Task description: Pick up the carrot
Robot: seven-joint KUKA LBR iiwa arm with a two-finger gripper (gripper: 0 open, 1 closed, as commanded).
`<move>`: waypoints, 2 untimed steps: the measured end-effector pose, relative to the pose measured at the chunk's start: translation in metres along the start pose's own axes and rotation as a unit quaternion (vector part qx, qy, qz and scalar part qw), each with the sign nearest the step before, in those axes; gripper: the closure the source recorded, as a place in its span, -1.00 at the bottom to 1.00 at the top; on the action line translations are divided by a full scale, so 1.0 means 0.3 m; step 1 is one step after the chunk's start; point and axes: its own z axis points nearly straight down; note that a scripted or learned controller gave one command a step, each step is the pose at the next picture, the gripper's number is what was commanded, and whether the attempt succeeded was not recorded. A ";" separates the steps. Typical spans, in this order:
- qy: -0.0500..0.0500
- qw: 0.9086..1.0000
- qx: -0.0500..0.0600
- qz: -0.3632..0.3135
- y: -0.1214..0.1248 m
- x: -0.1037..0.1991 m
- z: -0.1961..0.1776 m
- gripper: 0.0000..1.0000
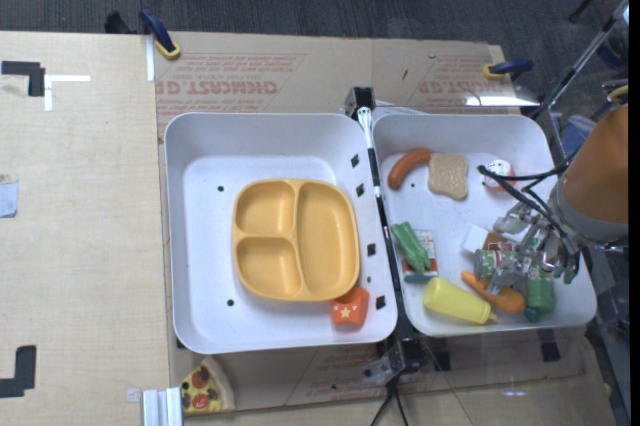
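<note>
The carrot (497,295) is a small orange piece lying near the front of the right bin (520,129), between a yellow item (457,302) and a green item (539,296). My gripper (520,259) hangs directly over the carrot's right half, low in the bin, and its metal parts and cables cover part of the carrot. The arm reaches in from the right, its orange band (612,164) above the bin's right wall. Whether the carrot is touched cannot be made out.
The right bin also holds a hot dog (408,165), a bread slice (448,175), a green vegetable (410,246) and a small white object (497,170). In the left bin (200,214) sit a yellow divided plate (296,239) and an orange block (349,309).
</note>
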 end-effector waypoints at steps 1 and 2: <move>0.001 1.000 -0.001 -0.001 0.174 0.077 0.001 -1.00; -0.001 0.979 -0.006 -0.202 0.121 0.045 0.000 -1.00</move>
